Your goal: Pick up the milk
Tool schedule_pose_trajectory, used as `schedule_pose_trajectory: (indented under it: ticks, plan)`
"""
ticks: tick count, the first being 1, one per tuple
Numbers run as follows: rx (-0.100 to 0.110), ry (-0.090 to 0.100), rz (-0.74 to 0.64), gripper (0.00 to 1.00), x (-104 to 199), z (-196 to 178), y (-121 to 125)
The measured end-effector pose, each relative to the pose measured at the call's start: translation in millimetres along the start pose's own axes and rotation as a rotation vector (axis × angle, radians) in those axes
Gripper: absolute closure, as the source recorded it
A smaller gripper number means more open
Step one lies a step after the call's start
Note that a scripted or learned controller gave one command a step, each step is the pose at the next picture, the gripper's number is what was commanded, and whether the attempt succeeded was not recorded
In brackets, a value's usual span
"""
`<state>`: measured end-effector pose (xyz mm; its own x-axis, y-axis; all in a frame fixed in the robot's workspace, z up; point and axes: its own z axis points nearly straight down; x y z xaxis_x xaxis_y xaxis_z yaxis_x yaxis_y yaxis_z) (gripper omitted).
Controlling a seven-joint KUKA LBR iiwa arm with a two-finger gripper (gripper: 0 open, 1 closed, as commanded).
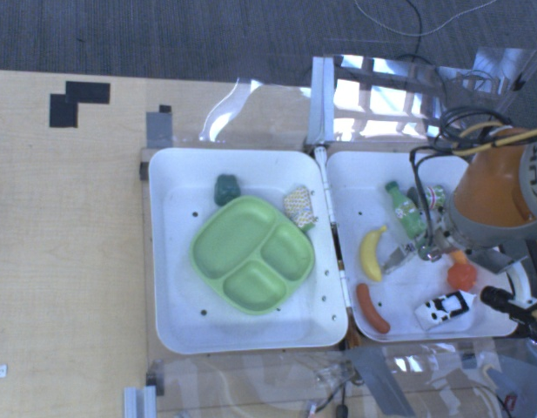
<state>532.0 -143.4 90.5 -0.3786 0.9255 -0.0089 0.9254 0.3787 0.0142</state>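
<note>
Hovering in the right bin (pixel 346 233): gripper (pixel 407 252), beside the banana (pixel 371 252). Fingers splayed apart, grasping nothing. Lying near the bin's front edge: milk (pixel 445 310).

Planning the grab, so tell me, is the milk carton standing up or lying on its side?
Lying on its side. The milk carton rests flat in the right bin, long printed face up, near the front edge.

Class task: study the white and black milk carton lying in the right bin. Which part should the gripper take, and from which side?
The milk carton lies flat near the right bin's front wall. Probably grip across its narrow middle, coming straight down from above, since the tomato crowds its far side.
</note>
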Motion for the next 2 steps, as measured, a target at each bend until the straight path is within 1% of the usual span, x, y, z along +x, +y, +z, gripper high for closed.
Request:
schedule_pose_trajectory:
  ticks: [1,2]
  plan:
    - [-0.002,0.000,0.199,0.00,10.2,-0.4,-38.0]
    - [0.002,0.000,0.172,0.00,-25.5,0.1,-54.3]
